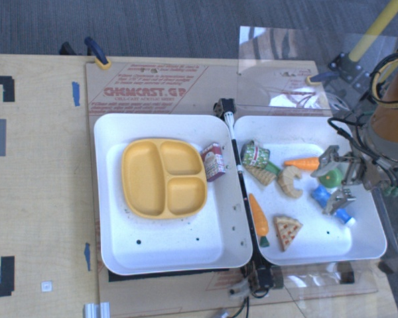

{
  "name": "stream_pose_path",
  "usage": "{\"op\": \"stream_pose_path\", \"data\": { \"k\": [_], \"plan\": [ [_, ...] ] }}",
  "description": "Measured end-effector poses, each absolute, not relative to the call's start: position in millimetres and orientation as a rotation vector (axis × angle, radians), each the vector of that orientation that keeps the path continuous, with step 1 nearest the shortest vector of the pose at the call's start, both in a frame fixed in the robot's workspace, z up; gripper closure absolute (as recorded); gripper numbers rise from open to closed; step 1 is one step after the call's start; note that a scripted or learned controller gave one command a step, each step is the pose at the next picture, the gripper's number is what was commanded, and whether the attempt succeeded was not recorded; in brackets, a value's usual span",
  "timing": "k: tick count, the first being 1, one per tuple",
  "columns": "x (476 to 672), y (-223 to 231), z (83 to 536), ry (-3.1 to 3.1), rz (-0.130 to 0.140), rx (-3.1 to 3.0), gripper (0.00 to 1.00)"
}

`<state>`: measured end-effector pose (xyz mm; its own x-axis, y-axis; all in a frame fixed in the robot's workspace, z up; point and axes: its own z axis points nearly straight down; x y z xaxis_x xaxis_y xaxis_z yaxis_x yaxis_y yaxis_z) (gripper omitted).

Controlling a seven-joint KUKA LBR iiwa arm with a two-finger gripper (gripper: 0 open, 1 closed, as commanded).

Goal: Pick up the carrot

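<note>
Two orange carrots lie in the right bin [368, 244]. One carrot [302, 164] lies flat near the bin's middle back, and its right end meets a green piece [330, 176] by the gripper. The other carrot [258, 217] lies along the bin's left wall, with its green tip toward the front. My gripper [333, 179] hangs low over the right side of the bin, open. One finger [328, 156] is just right of the first carrot's end and the other finger [339, 200] is nearer the front. The green piece and a blue object [321, 195] sit between the fingers, not gripped.
The right bin also holds a green can [255, 155], a bread piece [290, 181], a pizza slice [286, 231] and a small blue piece [345, 217]. The left bin [119, 250] holds a yellow divided plate [164, 177] and a small dark can [213, 161].
</note>
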<state>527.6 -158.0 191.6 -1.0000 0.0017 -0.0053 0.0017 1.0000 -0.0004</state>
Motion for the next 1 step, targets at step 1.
{"op": "stream_pose_path", "data": {
  "k": [1],
  "plan": [
    [587.6,-199.5,199.3,3.131,-0.003,0.062,0.00]
  ]
}}
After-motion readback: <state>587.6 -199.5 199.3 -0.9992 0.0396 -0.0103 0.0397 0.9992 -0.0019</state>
